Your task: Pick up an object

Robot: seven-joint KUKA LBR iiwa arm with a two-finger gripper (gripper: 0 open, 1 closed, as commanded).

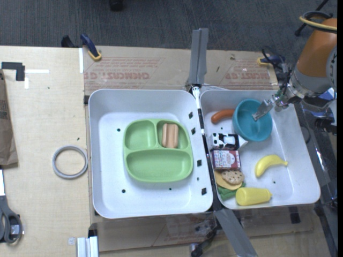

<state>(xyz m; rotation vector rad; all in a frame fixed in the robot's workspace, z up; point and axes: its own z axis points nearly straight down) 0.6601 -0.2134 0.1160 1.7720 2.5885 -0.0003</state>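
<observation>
Looking into the right bin (300,143), we see the gripper (263,111) over the blue bowl (252,123) near its rim; whether it grips the rim we cannot tell. A banana (269,164) lies nearby, below the bowl.

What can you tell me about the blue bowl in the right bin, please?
The blue bowl is a round, teal-blue, plastic-looking dish, tilted so its hollow faces the camera. It sits in the far part of the right bin, beside the orange hot dog on its left and just above the black-and-white item. The gripper reaches down into it at the upper right rim; whether it grips the rim cannot be told.
</observation>
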